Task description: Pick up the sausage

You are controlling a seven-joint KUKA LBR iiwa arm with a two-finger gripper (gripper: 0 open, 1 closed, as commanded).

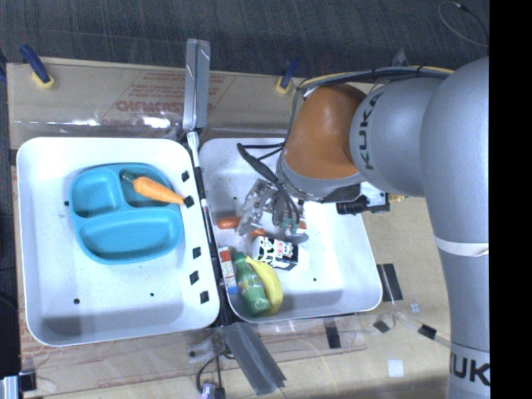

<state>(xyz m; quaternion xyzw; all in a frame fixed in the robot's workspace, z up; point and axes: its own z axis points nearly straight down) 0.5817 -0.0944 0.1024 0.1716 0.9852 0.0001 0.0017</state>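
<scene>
Fingers of the gripper (268,214) hang low over the middle of the right bin (353,293), but the metal parts blur together under the wrist, so whether they stand spread or pressed together cannot be told. Nothing is seen between them.

Just to the view's left of the fingertips lies the sausage (227,221), a small reddish-orange piece on the bin floor, near the wall shared with the left bin. Its long axis runs roughly left to right in the view, pointing toward the gripper. Judged from this, the coming move turns on a short shift toward that dividing wall, with little room on the far side.

Below the gripper sits a black-and-white patterned item (278,252); nearer the bin's front corner lie a banana (268,283) and a green bottle (248,285).

In the left bin (33,223) a blue divided tray (125,235) carries a carrot (156,189).

Writing: "KUKA" reads on the arm's grey housing (370,131). Red print on the cardboard behind the bins is too faint to read.
</scene>
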